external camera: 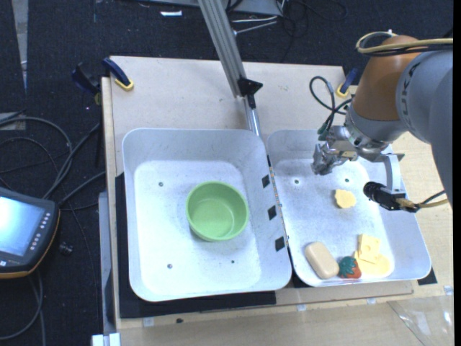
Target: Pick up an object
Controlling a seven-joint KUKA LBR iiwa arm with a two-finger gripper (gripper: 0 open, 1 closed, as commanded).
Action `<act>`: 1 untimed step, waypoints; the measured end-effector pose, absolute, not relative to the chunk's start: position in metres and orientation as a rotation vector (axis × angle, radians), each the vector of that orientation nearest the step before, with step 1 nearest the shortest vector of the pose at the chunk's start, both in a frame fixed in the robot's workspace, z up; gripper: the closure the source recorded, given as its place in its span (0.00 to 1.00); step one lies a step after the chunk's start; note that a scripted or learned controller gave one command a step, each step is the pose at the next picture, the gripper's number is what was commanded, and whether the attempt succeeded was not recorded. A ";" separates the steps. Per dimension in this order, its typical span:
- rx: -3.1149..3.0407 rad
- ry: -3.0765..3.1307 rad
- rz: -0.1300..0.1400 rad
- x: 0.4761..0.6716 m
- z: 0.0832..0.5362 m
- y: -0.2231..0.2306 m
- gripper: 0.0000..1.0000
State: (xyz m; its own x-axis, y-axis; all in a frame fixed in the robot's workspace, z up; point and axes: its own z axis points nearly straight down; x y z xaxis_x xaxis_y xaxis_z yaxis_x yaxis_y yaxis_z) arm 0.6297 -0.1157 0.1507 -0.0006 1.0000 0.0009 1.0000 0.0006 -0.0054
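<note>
From above, the gripper [325,158] hovers over the right bin [299,193], carrying nothing; whether its jaws are apart I cannot tell. Likely still approaching: it must descend onto the small yellow piece [346,199] nearby. The green bowl [217,211] sits well apart, left; nothing blocks.

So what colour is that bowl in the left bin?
Light green bowl, inside and out, seen plainly in the camera view looking down on the bench.
</note>
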 end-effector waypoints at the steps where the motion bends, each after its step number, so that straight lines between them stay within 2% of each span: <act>1: -2.219 -2.219 0.004 0.629 0.098 -0.115 0.00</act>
